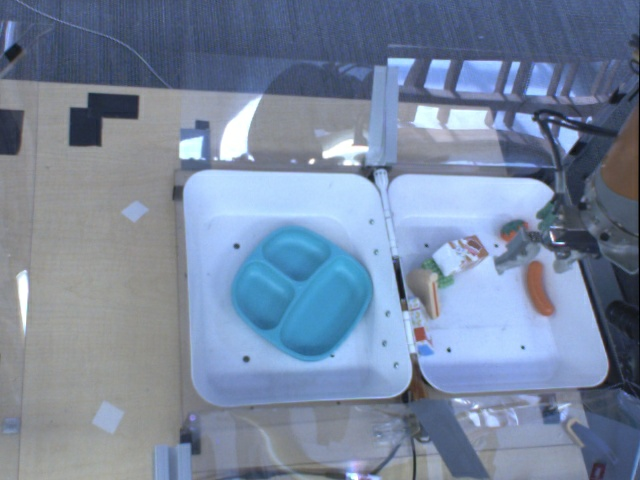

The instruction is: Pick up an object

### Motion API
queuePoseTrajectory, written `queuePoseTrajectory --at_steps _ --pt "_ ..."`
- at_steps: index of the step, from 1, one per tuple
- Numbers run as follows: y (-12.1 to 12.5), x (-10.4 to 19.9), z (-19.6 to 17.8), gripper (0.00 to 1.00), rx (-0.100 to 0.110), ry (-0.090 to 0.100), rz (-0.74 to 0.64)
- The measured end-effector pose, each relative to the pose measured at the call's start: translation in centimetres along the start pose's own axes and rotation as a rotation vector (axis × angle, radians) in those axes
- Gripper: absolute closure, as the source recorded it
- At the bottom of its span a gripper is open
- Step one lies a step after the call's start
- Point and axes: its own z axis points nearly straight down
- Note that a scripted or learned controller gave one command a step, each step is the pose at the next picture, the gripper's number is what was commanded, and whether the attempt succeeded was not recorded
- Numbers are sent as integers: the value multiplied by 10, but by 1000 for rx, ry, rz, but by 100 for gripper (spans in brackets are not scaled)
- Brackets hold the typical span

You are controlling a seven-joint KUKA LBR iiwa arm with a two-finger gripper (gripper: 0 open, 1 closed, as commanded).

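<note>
The right bin holds a small white, red and green carton, a toy sandwich, an orange sausage and a small orange and green piece. My gripper reaches in from the right edge, low over the bin. Its grey tip lies between the carton and the sausage, just below the orange and green piece. Nothing is visibly held.
The left bin carries a blue divided plate. A small printed card lies by the divider between the bins. The arm's body and cables hang over the right bin's right wall. A metal rail runs behind the bins.
</note>
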Motion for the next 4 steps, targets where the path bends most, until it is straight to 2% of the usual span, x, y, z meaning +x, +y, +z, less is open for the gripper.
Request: queuePoseTrajectory --at_steps 1,2,3,4 --pt "-13 -55 101 0 3 1 237" --pt "37 -70 127 0 -1 0 -174" --pt "27 -77 179 0 -19 3 -255" --pt "103 -76 161 0 -5 -1 -261"
